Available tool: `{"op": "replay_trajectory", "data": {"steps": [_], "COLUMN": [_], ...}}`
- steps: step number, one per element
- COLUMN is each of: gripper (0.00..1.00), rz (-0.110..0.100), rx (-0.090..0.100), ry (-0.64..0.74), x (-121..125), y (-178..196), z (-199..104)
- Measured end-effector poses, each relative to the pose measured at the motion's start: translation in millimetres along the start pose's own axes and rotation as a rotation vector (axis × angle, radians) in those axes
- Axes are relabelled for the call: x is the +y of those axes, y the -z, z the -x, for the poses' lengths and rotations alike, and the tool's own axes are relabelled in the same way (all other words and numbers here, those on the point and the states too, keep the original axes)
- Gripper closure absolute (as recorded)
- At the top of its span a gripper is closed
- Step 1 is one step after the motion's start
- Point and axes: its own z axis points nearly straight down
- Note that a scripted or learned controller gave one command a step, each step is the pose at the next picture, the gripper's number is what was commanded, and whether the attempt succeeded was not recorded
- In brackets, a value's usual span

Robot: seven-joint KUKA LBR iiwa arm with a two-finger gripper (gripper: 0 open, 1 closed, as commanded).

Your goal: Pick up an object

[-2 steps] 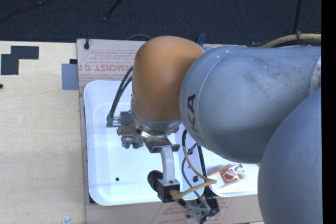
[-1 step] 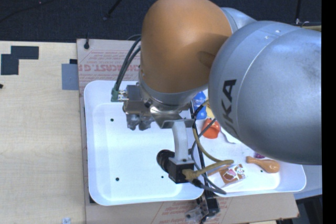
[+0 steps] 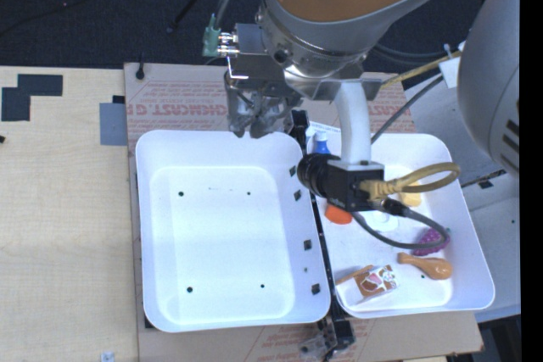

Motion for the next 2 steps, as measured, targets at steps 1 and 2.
{"op": "replay_trajectory", "data": {"steps": [1,2], "gripper": [1.00,1.00], "rz": [-0.025,-0.014], "rx": [-0.014,-0.008], "ry": [-0.004,-0.003], "x": [-3.8,-2.2], "y": [-143.8,-112.0], "z": [18.1,34.2]}}
